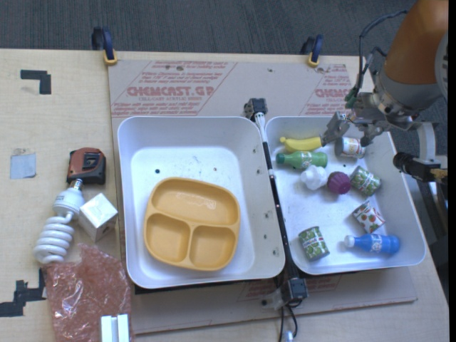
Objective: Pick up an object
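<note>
Two bins, hand over the right one
Left bin holds a yellow tray; right bin holds small items; hand's grip state unclear.

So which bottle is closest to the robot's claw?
The green bottle, lying beside the banana. The blue bottle lies much farther from the gripper.

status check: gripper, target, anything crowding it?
Gripper over right bin's far corner, straddling small white jar; grasp unconfirmed. Banana, green bottle close beside.
</note>
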